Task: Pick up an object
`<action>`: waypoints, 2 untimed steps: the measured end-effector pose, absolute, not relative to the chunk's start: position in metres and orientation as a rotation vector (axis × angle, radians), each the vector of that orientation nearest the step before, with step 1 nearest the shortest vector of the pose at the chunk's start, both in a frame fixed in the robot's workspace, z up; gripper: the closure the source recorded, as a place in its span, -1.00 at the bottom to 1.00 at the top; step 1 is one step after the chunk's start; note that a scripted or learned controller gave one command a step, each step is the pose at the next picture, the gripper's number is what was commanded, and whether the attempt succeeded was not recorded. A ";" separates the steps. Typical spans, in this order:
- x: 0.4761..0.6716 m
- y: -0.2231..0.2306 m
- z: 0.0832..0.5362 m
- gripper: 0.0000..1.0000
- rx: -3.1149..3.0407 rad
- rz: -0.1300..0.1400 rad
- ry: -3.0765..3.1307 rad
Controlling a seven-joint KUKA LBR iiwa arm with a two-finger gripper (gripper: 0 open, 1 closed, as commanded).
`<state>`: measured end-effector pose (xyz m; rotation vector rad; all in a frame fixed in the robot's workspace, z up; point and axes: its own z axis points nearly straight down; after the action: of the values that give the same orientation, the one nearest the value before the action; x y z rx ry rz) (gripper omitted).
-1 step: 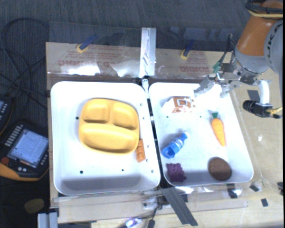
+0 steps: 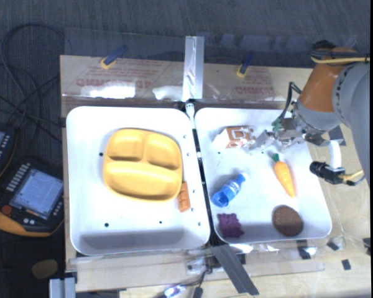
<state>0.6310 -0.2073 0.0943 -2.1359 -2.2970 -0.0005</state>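
A yellow divided tray [image 2: 142,164] fills the left bin [image 2: 81,228], a small orange piece [image 2: 184,198] at its 4 o'clock. In the right bin [image 2: 323,225] lie a blue bottle [image 2: 228,190], a purple object [image 2: 230,225], a carrot [image 2: 285,176] and a brown ball [image 2: 287,220]. The gripper [image 2: 278,135] hovers at the carrot's 12 o'clock beside a printed packet [image 2: 235,136]; its jaw state cannot be told

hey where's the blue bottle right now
The blue bottle lies tilted near the middle of the right bin, left of the carrot and just above the purple object.
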 end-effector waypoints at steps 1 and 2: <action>0.583 -0.201 0.089 -1.00 -2.135 -0.010 -2.318; 0.584 -0.201 0.095 1.00 -2.131 -0.009 -2.317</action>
<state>0.5840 -0.2014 0.0950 -2.1306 -2.3166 -0.0095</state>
